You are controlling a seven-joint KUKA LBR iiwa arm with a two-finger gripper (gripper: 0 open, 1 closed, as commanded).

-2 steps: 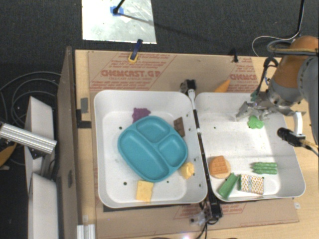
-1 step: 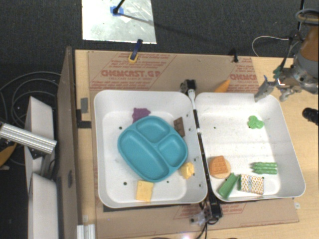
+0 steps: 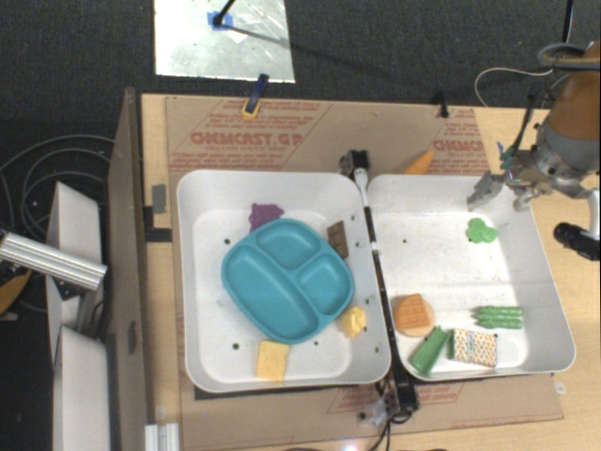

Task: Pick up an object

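My claw point(image 3: 502, 188) hangs above the right white bin point(image 3: 554, 346), grip state indeterminable; small green leafy piece point(image 3: 482, 231) not yet lifted.

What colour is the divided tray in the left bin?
Teal blue. The divided tray shows clearly in the camera view, in the left bin.

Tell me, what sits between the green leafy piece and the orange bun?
Nothing: in the camera view, only bare white bin floor lies between the green leafy piece and the orange bun.
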